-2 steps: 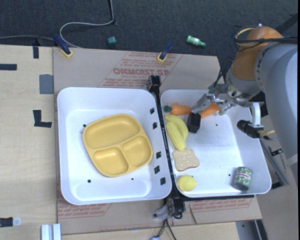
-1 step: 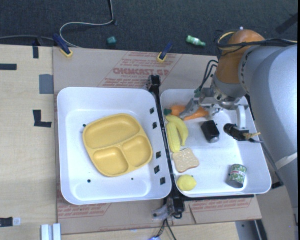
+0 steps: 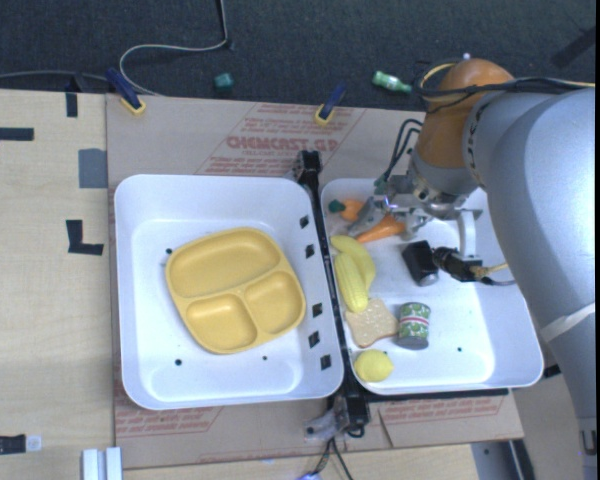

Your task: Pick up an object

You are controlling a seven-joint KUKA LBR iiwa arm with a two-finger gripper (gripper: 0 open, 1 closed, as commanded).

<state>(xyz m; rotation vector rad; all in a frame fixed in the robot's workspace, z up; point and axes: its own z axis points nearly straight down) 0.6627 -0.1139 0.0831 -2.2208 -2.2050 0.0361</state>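
Status: the pick is not complete. No object is lifted clear of either bin. The gripper (image 3: 392,208) sits low over the far-left part of the right bin (image 3: 500,353), directly above the carrot (image 3: 378,233). Whether it is released or clenched cannot be told from this view, because the wrist hardware covers its tip. By judgement, the arm is at the approach or grasp stage; closing, lifting and confirming the hold remain.

Probable target: the carrot. It is a small orange item, elongated, lying flat on the bin floor with its long axis running left to right. It rests just beyond the far end of the banana (image 3: 354,271) and near a smaller orange piece (image 3: 351,208) by the far-left corner.

Other contents of the right bin, 4 items:
1. Banana, yellow, along the left wall.
2. Bread slice (image 3: 370,322), tan, nearer than the banana.
3. Lemon (image 3: 374,366), at the near-left corner.
4. Green can (image 3: 413,325), upright, right of the bread slice.

The left bin (image 3: 140,298) holds 1 yellow divided plate (image 3: 235,288).
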